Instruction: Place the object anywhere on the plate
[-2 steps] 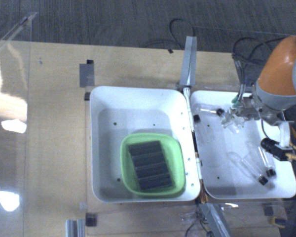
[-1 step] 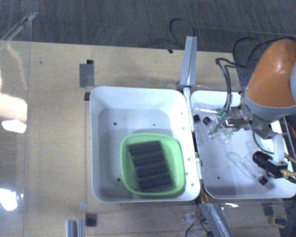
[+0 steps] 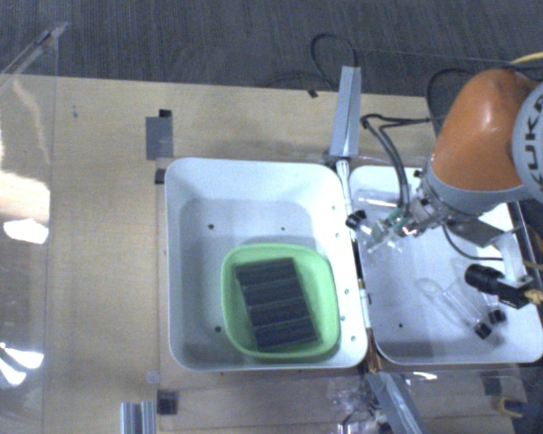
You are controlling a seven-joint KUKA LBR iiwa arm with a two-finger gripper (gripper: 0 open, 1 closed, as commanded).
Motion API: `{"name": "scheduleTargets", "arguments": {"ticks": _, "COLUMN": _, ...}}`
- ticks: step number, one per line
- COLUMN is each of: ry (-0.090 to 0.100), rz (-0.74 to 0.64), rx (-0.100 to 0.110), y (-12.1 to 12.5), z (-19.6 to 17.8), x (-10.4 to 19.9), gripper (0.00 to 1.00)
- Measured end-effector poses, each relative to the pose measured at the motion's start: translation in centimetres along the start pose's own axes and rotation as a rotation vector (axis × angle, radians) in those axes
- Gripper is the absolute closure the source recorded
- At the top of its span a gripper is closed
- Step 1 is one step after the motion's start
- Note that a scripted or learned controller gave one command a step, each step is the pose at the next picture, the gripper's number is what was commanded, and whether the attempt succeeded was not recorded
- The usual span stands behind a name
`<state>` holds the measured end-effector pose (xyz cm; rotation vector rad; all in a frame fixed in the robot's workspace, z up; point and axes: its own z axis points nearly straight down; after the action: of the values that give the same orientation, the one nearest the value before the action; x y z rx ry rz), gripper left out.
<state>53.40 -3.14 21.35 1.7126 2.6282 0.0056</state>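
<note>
Where the camera view takes in both bins, you have one item to log: dark ridged block (image 3: 273,306), lying flat inside the green plate (image 3: 228,287), left bin (image 3: 190,233), nearer the front wall. Long axis: back to front, leaning slightly rightward toward the front. By this placing, the task reads as done.

Gripper (image 3: 380,229): over the right bin's (image 3: 525,346) back-left corner, just beside the shared wall, right of and behind the block; spread or closed, you cannot tell.

Clearance: a bare margin around the block within the plate rim; open bin floor behind the plate. A faint clear item (image 3: 439,297) lies in the right bin.
</note>
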Motion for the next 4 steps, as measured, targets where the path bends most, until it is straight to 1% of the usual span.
{"name": "scheduleTargets", "arguments": {"ticks": 1, "ry": 0.002, "rz": -0.154, "rx": 0.001, "y": -0.4, "z": 2.3, "x": 10.3, "gripper": 1.0}}
{"name": "scheduleTargets", "arguments": {"ticks": 2, "ry": 0.002, "rz": -0.153, "rx": 0.001, "y": -0.4, "z": 2.3, "x": 10.3, "gripper": 0.0}}
{"name": "scheduleTargets", "arguments": {"ticks": 3, "ry": -0.001, "rz": -0.118, "rx": -0.002, "y": 0.5, "z": 0.1, "x": 4.8, "gripper": 0.0}}
{"name": "scheduleTargets", "arguments": {"ticks": 4, "ry": -0.004, "rz": -0.372, "rx": -0.006, "y": 8.1, "z": -5.6, "x": 0.8, "gripper": 0.0}}
